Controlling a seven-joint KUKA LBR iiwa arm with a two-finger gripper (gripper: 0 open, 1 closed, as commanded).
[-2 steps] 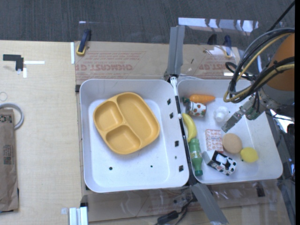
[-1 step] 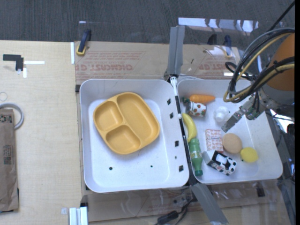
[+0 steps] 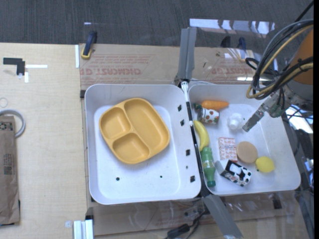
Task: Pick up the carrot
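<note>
You will find the carrot (image 3: 215,104), smooth and tapered, lying close to the far wall of the right bin (image 3: 289,183), beside the spotted mug (image 3: 210,116). The gripper (image 3: 247,127) hangs right of it, apart; its claw state cannot be told. Bare floor lies between them. The left bin (image 3: 94,148) holds a glossy yellow divided plate (image 3: 133,130).
</note>
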